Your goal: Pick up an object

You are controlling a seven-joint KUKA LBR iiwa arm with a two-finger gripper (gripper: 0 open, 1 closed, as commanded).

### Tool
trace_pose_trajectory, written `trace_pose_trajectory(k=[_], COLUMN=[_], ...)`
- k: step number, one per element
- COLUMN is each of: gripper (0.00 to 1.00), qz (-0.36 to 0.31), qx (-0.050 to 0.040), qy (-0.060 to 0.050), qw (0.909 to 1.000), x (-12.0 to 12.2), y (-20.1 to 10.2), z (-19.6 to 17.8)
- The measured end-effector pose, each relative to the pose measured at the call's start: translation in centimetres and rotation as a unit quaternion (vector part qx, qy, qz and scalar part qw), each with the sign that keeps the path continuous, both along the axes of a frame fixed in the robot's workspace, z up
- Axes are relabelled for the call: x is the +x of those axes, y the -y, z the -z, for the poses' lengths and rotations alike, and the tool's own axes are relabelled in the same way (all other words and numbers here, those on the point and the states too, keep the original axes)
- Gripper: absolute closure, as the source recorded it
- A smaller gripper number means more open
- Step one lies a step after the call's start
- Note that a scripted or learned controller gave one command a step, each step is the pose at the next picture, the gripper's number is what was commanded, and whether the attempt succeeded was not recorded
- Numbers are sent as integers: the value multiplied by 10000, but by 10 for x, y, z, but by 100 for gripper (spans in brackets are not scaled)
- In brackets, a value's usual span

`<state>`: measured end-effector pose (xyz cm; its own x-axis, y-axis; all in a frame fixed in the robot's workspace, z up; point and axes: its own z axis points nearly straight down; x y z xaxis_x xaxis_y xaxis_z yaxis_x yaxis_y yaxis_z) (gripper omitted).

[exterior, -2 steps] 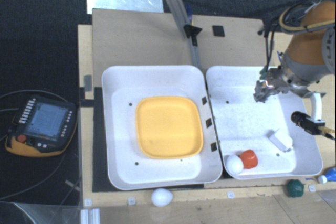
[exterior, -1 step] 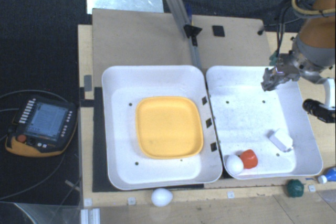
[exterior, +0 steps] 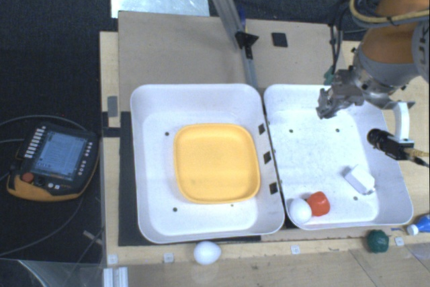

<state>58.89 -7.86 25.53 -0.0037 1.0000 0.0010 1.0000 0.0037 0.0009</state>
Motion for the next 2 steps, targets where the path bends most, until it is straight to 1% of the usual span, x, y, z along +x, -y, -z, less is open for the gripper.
trace_pose_trajectory(k=[1, 2], gripper=[100, 100], qz=[-9, -8], qx=[1, 1], qy=[-3, -4], qw=[10000, 10000], x=[-3, -14], y=[-61, -118], z=[12, 23])
